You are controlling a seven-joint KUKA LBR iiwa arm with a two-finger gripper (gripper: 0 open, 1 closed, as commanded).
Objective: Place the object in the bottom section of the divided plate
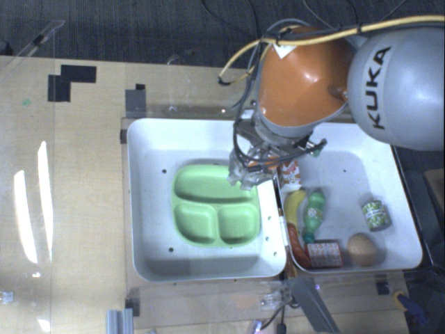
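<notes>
A light green divided plate (215,211) lies in the left white bin (149,207). It has one wide section at the top and two smaller ones at the bottom. My gripper (243,174) hangs over the plate's upper right edge, under the orange wrist band (302,82). A small greyish shape shows at its tip, too blurred to identify. The plate's sections look bare where they show.
The right bin (407,256) holds a yellow banana (293,204), a green bottle (314,211), a green can (376,215), a brown round item (361,249), a red-and-white box (324,254) and a packet (290,175). The arm covers the bins' shared top corner.
</notes>
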